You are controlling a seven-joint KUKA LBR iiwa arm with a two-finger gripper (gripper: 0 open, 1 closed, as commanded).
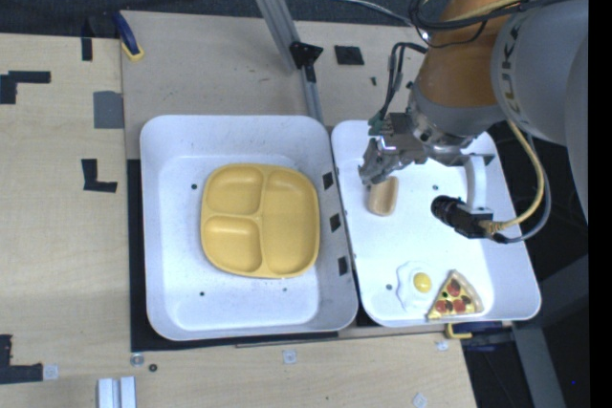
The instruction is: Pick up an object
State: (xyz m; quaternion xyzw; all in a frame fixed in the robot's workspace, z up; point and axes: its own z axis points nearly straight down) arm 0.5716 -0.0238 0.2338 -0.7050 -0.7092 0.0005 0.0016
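Observation:
A tan bread-like piece [383, 197] lies in the right bin [507, 263], near that bin's left wall. My gripper [379, 166] hangs right over the piece's upper end, pointing down at it. A fried egg [417, 284] and a pizza slice [455, 295] lie side by side at the right bin's front edge. The grey arm with its orange band [473, 24] reaches in from the upper right.
The left bin [172, 234] holds a yellow sectioned plate [260, 220] in its middle. A slanted metal pole [273, 0] rises behind the bins. Black cables [478, 220] loop off the wrist over the right bin's right side.

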